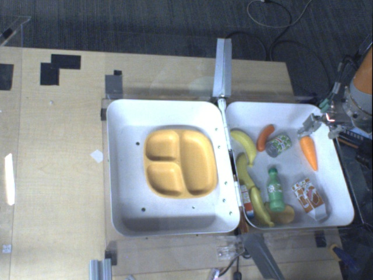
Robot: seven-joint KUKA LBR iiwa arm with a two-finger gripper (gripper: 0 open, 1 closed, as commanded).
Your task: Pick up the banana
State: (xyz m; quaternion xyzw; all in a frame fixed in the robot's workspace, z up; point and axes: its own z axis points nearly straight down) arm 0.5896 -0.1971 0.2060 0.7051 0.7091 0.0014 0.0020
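Rightward, banana (245, 145) among carrot (309, 152) and bottle (274, 189) in bin (344, 206).

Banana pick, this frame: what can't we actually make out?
- gripper: small and blurred at the right bin's far corner; finger state unreadable.
- arm: cut off by the frame's right edge.
- bananas: several overlap along the divider, count unclear.
- can, bottle, carton: labels too small to read.
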